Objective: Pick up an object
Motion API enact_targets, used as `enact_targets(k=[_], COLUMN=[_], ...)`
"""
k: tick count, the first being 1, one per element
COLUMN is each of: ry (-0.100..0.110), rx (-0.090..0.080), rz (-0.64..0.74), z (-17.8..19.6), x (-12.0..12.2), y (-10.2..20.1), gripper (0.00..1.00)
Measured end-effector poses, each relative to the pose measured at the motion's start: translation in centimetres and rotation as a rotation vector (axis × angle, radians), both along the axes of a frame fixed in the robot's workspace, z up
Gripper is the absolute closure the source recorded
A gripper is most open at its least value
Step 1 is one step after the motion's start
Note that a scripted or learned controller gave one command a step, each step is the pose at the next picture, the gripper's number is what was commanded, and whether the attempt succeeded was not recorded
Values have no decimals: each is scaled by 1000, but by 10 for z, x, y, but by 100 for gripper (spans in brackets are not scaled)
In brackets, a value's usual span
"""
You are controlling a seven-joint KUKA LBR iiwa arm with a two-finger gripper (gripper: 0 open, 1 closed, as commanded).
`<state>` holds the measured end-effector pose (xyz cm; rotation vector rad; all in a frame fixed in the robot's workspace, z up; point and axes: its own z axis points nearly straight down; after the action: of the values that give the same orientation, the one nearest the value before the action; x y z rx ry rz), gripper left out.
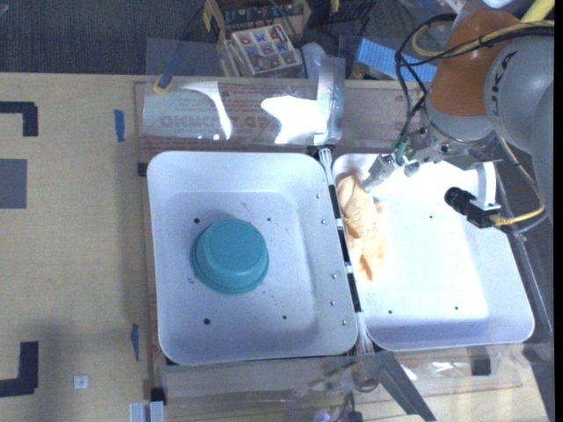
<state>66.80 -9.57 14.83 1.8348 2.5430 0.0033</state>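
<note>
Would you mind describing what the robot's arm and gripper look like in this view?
The arm is rounded and grey, with dark lettering on its shell and an orange band above the wrist. Black cables loop beside the band, and a yellow cable trails near a small black part. The gripper is slim, metallic and pale.

Grey arm (pixel 528 86), orange band (black cables looping).
</note>
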Motion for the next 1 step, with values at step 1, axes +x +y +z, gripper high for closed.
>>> enact_targets(k=[1], ry=[3], rx=[2], rz=[131], z=[-50], x=[-2], y=[-11], gripper=[0])
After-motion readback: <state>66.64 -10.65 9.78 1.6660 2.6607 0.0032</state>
